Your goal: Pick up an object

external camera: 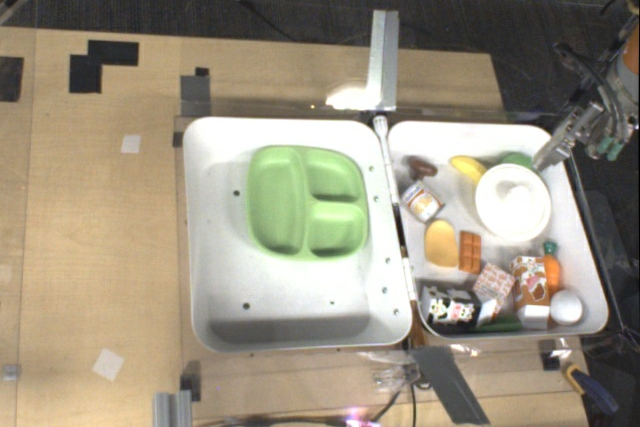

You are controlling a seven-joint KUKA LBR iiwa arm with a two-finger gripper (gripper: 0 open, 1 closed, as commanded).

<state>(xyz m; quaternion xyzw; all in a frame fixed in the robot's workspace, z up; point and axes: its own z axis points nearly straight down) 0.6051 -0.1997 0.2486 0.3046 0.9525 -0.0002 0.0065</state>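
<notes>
I have the claw (553, 151) at the upper right of the frame, just over the top right corner of the right bin (592, 255). Its tip is a thin grey shape slanting down and to the left, and I cannot tell from here how wide it stands or whether it has hold of anything; nothing shows between its tips.

The nearest candidate is the white bowl (512, 199), sitting in the upper right part of the right bin, just down and left of the claw tip, close enough that the tip seems to overlap its rim from this angle. It is round, so it has no long axis to line up with; I'd judge a grasp would have to come onto the rim.

The yellow banana (467, 167) lies just left of the bowl, its long axis running from upper left to lower right. It is slightly farther from the claw, to the left.

More small items crowd the lower part of that bin. The green divided tray (305, 202) sits alone in the left bin (215, 245), well apart from the claw.
</notes>
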